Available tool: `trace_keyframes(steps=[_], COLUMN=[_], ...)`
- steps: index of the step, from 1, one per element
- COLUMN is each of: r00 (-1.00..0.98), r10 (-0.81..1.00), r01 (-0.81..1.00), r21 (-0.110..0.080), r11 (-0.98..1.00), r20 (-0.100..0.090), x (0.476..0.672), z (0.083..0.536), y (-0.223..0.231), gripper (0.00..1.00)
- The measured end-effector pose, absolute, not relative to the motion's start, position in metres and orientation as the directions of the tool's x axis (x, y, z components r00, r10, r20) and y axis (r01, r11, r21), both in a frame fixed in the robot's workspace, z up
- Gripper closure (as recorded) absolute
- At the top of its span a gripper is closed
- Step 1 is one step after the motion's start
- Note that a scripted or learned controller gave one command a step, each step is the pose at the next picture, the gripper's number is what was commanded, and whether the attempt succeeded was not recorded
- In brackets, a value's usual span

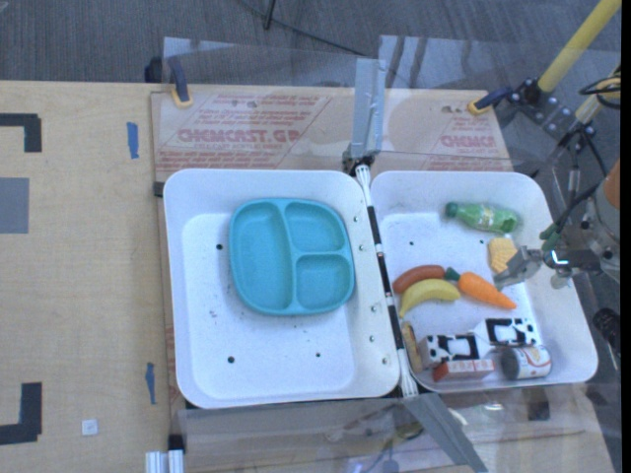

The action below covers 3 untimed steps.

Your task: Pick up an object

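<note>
Beneath my gripper (515,270), the right bin (562,215) holds one carrot (485,290), one banana (430,295), one bottle (481,216). Beyond, one teal plate (291,255) fills the left bin (197,294). I cannot tell its jaw state.

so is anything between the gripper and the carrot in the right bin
Nothing visible. The gripper sits just right of the carrot, with bare bin floor between them. The yellow piece lies close above that path, and the banana is on the carrot's far side.

Plate (292,255) in left bin (197,363) — alone.
</note>
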<state>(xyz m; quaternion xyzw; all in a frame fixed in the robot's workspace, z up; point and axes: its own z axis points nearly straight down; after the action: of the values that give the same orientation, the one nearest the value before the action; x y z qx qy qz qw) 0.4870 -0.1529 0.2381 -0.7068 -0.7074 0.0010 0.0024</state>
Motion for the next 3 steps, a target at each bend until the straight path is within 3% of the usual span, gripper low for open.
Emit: trace_keyframes(steps=[1, 2, 3], r00=[0.035, 0.120, 0.124], r10=[0.999, 0.993, 0.992], r01=[0.999, 0.993, 0.992], r21=[-0.004, 0.004, 0.009], r11=[-0.035, -0.120, -0.124], r20=[0.001, 0.001, -0.005], x=[0.524, 0.535, 0.535], z=[0.140, 0.089, 0.099], y=[-0.161, -0.167, -0.170], gripper=[0.00, 0.00, 1.00])
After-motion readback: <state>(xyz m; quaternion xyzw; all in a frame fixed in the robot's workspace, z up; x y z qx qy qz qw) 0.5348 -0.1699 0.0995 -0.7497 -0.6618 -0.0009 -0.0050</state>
